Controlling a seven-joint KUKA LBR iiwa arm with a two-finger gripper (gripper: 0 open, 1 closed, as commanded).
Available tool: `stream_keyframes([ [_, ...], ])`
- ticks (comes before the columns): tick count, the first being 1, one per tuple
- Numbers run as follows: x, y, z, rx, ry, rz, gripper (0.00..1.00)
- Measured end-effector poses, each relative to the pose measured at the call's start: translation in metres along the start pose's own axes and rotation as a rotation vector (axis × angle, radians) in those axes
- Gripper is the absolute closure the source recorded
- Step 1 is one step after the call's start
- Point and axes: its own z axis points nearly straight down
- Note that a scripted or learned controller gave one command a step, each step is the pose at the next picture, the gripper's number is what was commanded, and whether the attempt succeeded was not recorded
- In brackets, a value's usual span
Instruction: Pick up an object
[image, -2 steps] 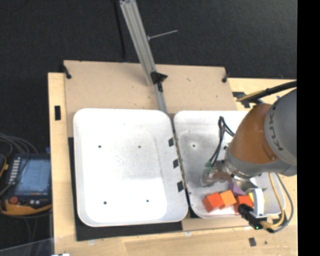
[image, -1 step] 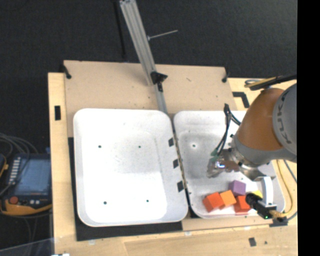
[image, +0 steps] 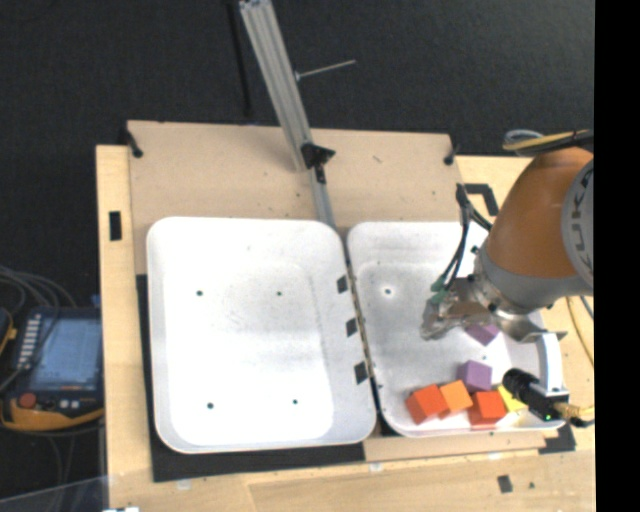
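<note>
Counting three orange blocks (image: 455, 400), two purple (image: 479, 375).

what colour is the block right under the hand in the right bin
Purple: the block peeks out just below the hand, seen in the camera view.

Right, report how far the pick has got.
Nothing looks lifted yet. The gripper is down inside the right bin, beside a purple block. Orange blocks and another purple block lie near the bin's front edge. Grasping and lifting remain.
</note>
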Motion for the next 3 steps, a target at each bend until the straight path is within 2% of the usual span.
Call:
stream_keyframes([
  [1, -0.001, 0.002, -0.043, 0.0, 0.0, 0.0, 1.0],
  [2, 0.051, 0.038, -0.041, 0.004, 0.002, -0.004, 1.0],
  [3, 0.101, 0.063, -0.041, 0.004, 0.001, -0.003, 1.0],
])
